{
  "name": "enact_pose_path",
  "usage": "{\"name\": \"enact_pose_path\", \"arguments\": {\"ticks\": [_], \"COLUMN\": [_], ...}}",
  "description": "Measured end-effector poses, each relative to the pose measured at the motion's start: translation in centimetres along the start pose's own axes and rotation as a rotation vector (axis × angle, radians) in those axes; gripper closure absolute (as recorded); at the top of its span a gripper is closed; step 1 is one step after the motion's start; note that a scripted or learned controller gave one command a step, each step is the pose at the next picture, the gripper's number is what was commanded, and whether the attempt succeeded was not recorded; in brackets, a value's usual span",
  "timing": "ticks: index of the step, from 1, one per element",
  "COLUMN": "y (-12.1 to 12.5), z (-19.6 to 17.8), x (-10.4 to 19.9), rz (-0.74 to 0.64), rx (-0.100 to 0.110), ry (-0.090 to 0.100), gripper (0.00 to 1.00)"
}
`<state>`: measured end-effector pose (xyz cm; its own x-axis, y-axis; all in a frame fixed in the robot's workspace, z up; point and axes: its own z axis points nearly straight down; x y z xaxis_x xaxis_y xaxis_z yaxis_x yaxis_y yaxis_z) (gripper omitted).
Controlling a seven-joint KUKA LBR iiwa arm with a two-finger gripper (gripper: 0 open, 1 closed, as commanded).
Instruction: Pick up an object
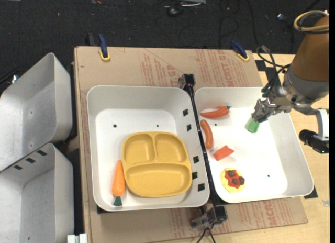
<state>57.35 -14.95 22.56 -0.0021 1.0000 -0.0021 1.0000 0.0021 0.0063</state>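
Gripper [260,115] raised over the right bin [293,147], clamped narrow on a small green block [253,126] hanging at its tips. Below in that bin: chili pepper [215,112], sausage [208,133], red wedge [223,152], pizza slice [233,179]. In the left bin [99,132]: yellow plate [157,164], carrot [119,179].

I have a single fixed camera, mounted above the brown cardboard-topped table [141,69] and looking down on it at a slant. It sits far enough back that both shallow white plastic bins, the left bin [104,100] and the right bin [293,147], fit whole in the frame, with dark floor showing beyond the far edge. The grey arm with its orange band [313,53] enters from my right side of the frame.
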Motion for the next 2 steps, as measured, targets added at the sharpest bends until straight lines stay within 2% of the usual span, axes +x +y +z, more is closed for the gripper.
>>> {"name": "enact_pose_path", "arguments": {"ticks": [1,2], "y": [0.2,0.5], "z": [-4.3,-2.5], "x": [0.3,5.8], "rz": [-0.001,-0.005], "rx": [0.0,0.007], "ry": [0.0,0.003], "gripper": [1.0,1.0]}}
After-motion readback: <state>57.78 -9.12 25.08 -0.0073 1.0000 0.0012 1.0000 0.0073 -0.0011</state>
